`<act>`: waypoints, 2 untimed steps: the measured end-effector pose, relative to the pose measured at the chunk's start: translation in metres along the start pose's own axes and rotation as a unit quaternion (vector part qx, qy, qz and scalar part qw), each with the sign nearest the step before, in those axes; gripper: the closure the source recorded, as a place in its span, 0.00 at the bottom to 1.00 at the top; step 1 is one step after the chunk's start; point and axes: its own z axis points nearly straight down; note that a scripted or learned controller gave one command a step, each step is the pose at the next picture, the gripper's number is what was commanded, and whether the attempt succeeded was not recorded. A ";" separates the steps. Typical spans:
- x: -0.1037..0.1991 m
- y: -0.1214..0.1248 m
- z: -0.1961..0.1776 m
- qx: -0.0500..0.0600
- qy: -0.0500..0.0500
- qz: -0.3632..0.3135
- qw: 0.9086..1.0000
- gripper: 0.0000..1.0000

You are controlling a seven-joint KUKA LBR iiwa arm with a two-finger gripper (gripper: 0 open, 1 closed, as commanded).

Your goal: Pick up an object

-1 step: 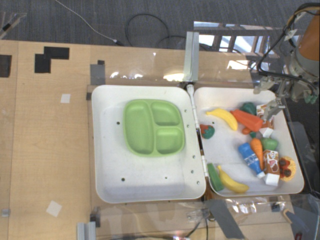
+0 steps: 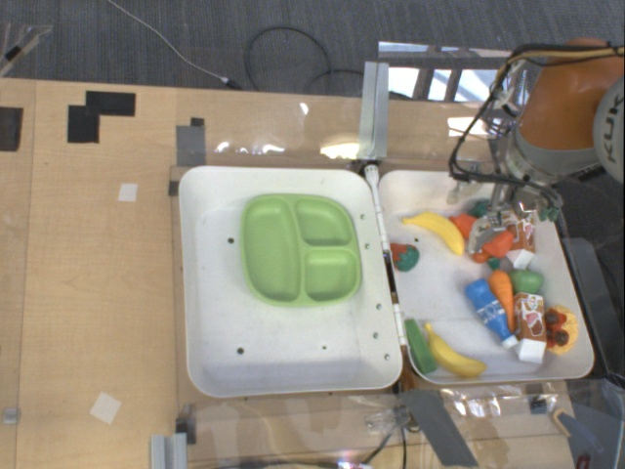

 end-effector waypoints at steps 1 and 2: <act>0.051 -0.010 0.032 0.003 -0.006 -0.008 1.000 0.00; 0.093 0.022 0.048 0.003 -0.008 0.013 1.000 0.00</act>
